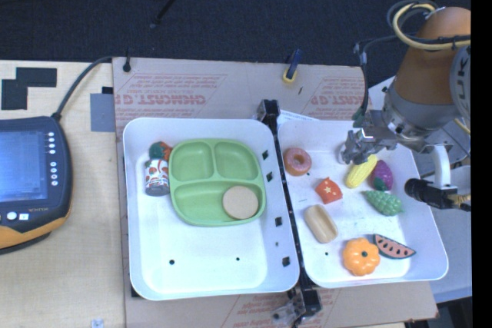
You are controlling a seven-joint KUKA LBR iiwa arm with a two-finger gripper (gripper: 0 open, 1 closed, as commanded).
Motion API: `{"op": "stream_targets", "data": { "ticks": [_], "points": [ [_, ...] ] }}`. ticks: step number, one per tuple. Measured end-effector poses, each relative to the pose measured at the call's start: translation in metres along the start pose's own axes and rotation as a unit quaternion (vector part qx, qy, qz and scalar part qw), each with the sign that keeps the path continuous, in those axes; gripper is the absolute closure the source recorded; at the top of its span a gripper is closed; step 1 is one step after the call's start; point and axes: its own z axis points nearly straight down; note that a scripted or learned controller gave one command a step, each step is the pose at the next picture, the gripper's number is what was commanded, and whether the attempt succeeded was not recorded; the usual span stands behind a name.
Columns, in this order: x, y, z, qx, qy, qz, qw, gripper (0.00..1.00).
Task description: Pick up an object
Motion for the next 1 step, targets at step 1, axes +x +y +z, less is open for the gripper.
{"op": "stream_targets", "data": {
  "ticks": [1],
  "points": [
    [0.0592, 0.0024, -0.0072, 0.001, 0.001, -0.002, 1.0, 1.0]
  ]
}}
